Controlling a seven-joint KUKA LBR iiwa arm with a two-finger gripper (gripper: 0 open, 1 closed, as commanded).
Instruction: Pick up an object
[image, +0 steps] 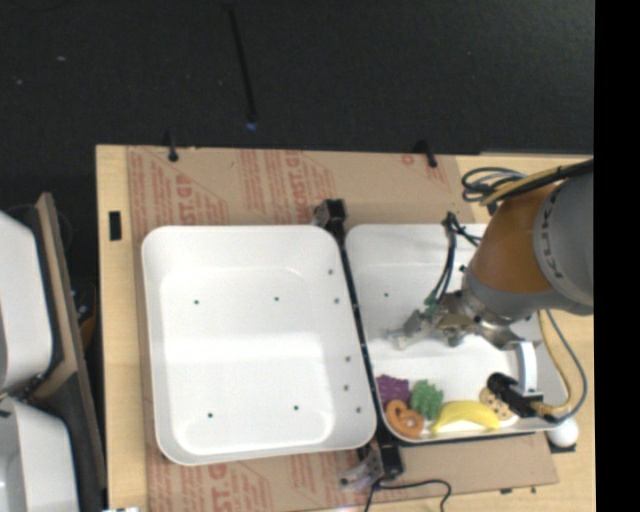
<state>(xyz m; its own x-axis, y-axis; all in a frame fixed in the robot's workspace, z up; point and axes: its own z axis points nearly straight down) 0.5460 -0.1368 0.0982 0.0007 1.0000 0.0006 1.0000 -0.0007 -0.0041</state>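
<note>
Yellow banana (466, 417) lies below the end effector (408, 332), crowded with the green piece (428, 397), purple piece (393, 386) and orange ring (403, 419) against the right bin's (400, 250) near wall, likely slid there. We cannot tell its finger state; nothing appears held.

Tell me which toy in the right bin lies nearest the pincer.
The purple toy, leftmost of the cluster, just below the pincer; the green, orange and yellow ones sit farther.

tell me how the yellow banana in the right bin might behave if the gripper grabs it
The banana looks like smooth plastic, so probably light and stiff. Its curved, rounded body may slip or swivel between fingers. Wedged against the bin wall and green toy, it could resist a clean grasp.
</note>
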